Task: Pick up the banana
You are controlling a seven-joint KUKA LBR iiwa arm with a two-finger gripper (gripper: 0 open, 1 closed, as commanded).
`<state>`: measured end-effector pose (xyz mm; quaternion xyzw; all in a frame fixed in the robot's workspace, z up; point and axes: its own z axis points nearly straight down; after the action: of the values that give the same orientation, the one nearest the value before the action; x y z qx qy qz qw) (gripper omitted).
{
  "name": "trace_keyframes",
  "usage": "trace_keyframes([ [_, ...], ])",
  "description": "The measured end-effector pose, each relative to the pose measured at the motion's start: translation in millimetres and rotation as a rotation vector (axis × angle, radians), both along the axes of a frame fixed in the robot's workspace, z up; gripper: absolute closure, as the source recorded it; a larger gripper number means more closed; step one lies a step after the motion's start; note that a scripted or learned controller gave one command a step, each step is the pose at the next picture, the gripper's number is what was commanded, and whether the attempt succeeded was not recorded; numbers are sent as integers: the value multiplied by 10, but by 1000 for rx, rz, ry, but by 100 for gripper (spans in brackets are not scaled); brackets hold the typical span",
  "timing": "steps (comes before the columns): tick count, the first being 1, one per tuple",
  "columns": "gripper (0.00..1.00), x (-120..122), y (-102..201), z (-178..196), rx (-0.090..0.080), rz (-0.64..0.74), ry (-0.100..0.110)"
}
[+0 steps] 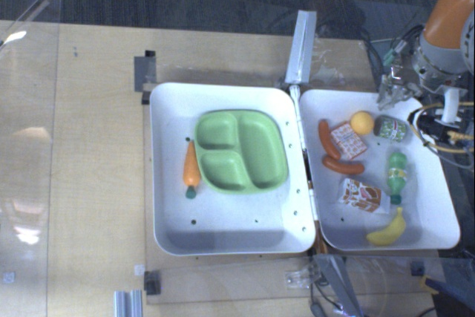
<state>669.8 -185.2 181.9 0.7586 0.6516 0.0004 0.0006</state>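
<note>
Meanwhile the curved, smooth yellow banana [388,229] lies untouched; whether the tool [395,89] is wide or narrow, I cannot tell.

The banana [389,229] lies near the right bin's [445,193] front edge, with bare floor to its right and left. Behind it, touching or nearly so, stand the green bottle [397,176] and a carton [361,195], crowding approach from the back.

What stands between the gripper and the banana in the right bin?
The gripper hangs over the far edge of the right bin; the banana lies at the near edge. Along the line between them lie a can and a green bottle. Nothing covers the banana itself, so a descent from above looks open.
</note>
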Motion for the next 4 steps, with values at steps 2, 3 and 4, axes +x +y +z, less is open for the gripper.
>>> trace_keyframes([
  [2,100,1,212,-24,1,-397,1],
  [3,100,7,485,1372,1,-646,-3],
  [4,100,-271,-34,6,1,-781,2],
])
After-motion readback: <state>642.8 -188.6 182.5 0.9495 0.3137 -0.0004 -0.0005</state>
